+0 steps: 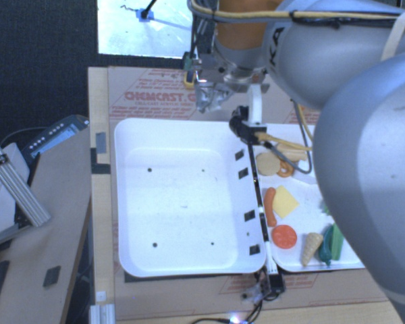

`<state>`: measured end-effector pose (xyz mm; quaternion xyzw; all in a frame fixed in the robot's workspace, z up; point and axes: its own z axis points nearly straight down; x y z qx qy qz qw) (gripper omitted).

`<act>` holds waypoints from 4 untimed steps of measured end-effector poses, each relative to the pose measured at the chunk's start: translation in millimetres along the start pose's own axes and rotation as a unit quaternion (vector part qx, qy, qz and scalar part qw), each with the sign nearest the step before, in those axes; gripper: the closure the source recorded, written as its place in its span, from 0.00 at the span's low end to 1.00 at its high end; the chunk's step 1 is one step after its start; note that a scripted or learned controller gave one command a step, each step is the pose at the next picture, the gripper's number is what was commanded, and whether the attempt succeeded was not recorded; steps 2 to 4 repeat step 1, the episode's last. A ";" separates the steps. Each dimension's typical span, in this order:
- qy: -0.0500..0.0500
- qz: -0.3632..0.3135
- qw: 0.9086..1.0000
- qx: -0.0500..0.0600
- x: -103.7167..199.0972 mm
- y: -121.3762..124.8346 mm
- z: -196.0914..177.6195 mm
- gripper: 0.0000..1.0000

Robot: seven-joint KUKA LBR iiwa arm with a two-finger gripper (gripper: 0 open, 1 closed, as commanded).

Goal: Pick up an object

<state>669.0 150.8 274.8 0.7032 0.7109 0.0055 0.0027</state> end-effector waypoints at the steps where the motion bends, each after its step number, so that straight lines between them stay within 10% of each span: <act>1: 0.000 0.001 1.000 0.003 56.9 0.6 -35.1 1.00; 4: 0.000 0.001 1.000 0.003 56.9 0.6 -35.1 1.00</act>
